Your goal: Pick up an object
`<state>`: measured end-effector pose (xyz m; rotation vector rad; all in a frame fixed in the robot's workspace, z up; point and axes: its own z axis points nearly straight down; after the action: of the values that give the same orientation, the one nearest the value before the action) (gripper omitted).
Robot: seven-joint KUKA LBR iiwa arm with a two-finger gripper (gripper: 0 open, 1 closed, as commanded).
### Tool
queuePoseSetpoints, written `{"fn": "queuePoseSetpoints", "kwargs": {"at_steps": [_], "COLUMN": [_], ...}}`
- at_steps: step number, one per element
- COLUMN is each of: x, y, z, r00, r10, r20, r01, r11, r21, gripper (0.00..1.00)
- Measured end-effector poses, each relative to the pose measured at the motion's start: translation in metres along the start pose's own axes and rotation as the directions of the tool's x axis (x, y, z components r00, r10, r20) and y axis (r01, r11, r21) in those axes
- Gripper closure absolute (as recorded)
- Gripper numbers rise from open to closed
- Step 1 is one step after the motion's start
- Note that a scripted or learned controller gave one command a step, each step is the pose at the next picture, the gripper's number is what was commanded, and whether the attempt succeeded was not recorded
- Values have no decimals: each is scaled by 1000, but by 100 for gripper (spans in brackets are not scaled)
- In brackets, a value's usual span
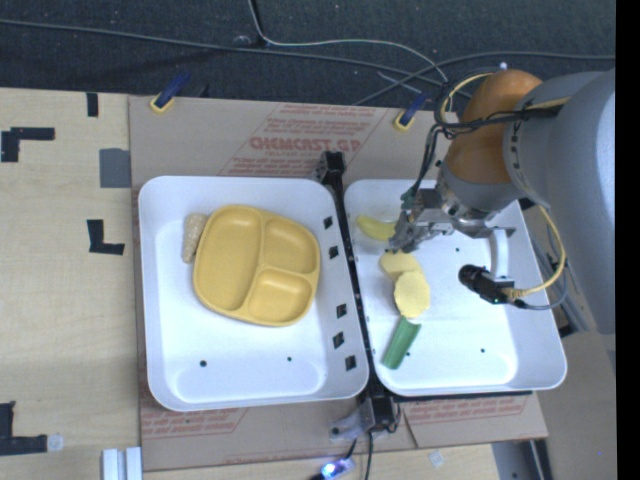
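1. We note the task's candidates in the right shallow white plastic bin [520, 363]: a pale yellow, smooth, lumpy piece [411, 293] near the bin's middle-left, a smaller flat yellow piece [399, 264] touching its upper edge, a curved yellow wedge [375, 229] near the bin's upper-left corner, and a short green cylinder [400, 343] lying tilted just below the lumpy piece.
2. The two-finger metal gripper [405, 236] sits low over the flat yellow piece, just right of the wedge. We cannot tell how it is set; nothing is visibly held.
3. The grey arm with its glossy orange band [490, 128] comes in from the right. A yellow cable [545, 293] loops beside a small black fitting [480, 281].
4. The left shallow white bin [170, 348] holds a rounded yellow plastic tray with three compartments [255, 265]; a coarse tan sponge-like block [192, 236] touches its left rim.
5. Both bins rest on brown printed cardboard [300, 138], over a pale wooden bench [60, 298]. Black cables [300, 43] cross dark fabric beyond.
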<state>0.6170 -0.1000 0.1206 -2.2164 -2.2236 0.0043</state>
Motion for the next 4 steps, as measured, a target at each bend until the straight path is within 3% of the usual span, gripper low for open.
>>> {"fn": "queuePoseSetpoints", "kwargs": {"at_steps": [2,3,4], "x": [-7,-6,51], "y": [0,0,-1], "z": [-89,-108,-97], "r00": [1000,1000,1000], "r10": [1,1,-3], "r20": [0,-1,-2], "r01": [-1,-1,3], "r11": [1000,1000,1000], "r21": [-7,-5,-1], "gripper": [100,100,100]}}
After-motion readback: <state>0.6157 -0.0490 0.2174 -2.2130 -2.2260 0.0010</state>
